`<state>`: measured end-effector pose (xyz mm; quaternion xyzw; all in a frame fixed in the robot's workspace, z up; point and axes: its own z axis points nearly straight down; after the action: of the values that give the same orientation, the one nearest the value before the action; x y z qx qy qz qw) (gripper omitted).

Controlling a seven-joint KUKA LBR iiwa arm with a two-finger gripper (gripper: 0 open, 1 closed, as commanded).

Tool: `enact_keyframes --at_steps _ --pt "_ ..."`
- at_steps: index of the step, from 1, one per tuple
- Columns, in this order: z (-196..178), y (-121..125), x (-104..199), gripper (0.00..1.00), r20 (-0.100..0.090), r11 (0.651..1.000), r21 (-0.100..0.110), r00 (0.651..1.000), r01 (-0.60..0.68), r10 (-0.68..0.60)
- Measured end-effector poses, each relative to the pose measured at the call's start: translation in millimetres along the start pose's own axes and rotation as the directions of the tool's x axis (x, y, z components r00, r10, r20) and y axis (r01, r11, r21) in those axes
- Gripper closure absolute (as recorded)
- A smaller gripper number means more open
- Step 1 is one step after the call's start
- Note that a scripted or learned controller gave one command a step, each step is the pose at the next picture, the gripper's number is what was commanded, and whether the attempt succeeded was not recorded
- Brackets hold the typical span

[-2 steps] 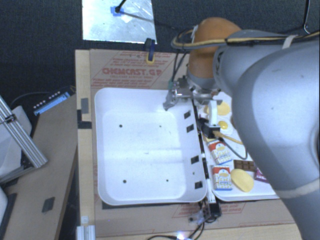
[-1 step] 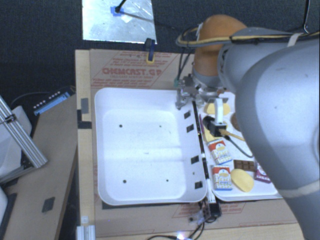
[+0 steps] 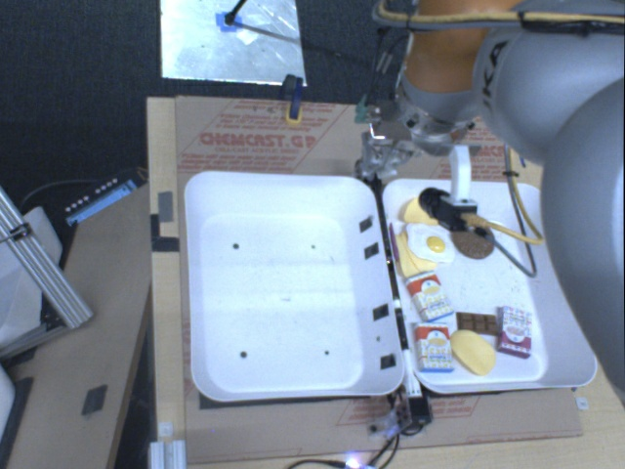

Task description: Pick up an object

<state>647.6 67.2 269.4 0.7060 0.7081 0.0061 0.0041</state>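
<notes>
The right bin (image 3: 562, 355) holds several toy foods. A fried egg (image 3: 430, 243) lies on yellow cheese slices (image 3: 408, 259), with a brown cookie (image 3: 477, 246) to its right. Nearer the front are two red-and-white cartons (image 3: 430, 296) (image 3: 436, 349), a chocolate bar (image 3: 479, 320), a yellow lemon-like piece (image 3: 475, 353) and a red packet (image 3: 515, 332). My gripper (image 3: 375, 162) hangs over the back end of the divider between the bins, above and behind the egg. Nothing shows in it.
The left bin (image 3: 283, 291) sits beside the right one on a cardboard sheet (image 3: 254, 135). A blue and yellow clamp (image 3: 292, 100) stands at the sheet's back edge. The grey arm (image 3: 547, 76) covers the right bin's back right corner.
</notes>
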Motion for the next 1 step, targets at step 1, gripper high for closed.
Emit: enact_keyframes --at_steps 1 --pt "-53.8 -12.2 67.8 1.0 -0.001 1.0 0.006 1.0 0.008 -0.008"
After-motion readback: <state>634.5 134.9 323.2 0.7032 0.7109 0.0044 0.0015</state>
